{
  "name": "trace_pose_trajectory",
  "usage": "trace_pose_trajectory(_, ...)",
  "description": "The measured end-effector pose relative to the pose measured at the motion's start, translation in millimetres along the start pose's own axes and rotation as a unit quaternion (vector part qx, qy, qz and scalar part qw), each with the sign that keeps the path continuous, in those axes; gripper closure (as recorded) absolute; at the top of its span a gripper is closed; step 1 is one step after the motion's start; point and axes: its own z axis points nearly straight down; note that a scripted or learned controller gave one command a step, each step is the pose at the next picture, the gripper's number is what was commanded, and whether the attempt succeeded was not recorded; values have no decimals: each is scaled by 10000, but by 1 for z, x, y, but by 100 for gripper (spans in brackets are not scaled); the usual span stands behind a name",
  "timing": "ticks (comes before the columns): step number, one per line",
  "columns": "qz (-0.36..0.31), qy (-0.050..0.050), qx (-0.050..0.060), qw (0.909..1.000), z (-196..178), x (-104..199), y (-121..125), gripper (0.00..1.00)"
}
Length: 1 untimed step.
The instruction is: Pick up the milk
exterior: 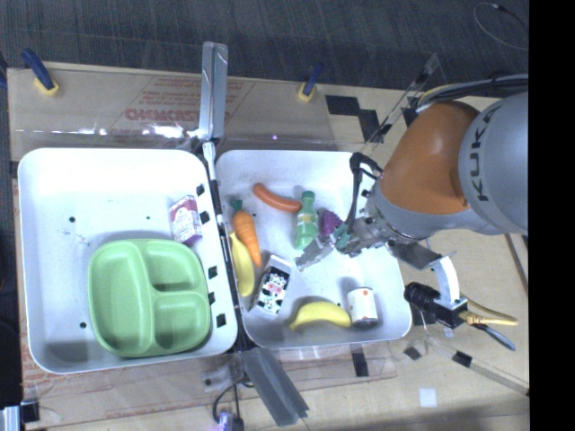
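Milk (273,288), a boxy cow-patterned carton, lies flat; whether the jaws (314,252) grip anything is unclear.

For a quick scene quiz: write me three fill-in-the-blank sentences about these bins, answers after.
1. The green tray lies in the ____ bin.
2. The milk carton lies just right of the divider, beside the ____ banana at the right bin's front.
3. The claw hovers over the right bin near the ____ bottle.

Answers: left; yellow; green
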Motion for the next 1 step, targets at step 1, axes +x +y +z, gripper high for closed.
trace_pose_trajectory(1,-636,-1,5,9980,8,106,8,0)
